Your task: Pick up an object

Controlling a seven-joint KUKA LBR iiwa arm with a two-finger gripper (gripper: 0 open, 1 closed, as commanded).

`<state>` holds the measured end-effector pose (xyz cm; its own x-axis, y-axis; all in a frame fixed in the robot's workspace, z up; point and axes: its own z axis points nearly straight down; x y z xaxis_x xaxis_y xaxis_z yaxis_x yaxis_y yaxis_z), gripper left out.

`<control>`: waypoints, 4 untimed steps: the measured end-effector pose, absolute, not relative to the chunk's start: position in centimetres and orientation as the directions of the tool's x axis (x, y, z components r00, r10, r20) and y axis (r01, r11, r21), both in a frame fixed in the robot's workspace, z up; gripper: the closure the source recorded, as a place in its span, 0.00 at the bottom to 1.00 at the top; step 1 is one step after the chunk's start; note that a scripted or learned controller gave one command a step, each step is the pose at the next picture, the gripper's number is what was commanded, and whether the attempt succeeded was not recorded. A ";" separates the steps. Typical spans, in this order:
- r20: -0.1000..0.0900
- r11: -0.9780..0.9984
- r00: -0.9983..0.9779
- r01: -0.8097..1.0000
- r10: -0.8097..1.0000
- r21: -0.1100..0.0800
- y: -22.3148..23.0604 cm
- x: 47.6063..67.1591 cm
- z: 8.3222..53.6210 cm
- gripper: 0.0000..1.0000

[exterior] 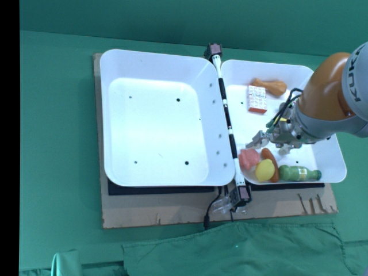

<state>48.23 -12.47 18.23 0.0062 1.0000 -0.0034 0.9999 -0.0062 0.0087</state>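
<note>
Toys crowd the near corner of the right bin (330,148): a pink piece (248,157), a carrot (269,162), a lemon (265,170) and a green bottle (299,173). A drumstick (269,86) and a small box (257,99) lie farther back. From above, the end effector (265,137) hangs just over the pink piece and carrot, holding nothing; I cannot tell how it is set. Packed so tight, a descent could land between two toys, nudge them aside and come up bare.
</note>
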 end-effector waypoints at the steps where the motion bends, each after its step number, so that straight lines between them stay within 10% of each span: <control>1: -0.008 -0.010 0.011 1.000 1.000 0.022 -12.7 48.5 19.7 1.00; 4: -0.003 -0.003 0.003 1.000 1.000 0.012 -13.0 49.2 37.0 1.00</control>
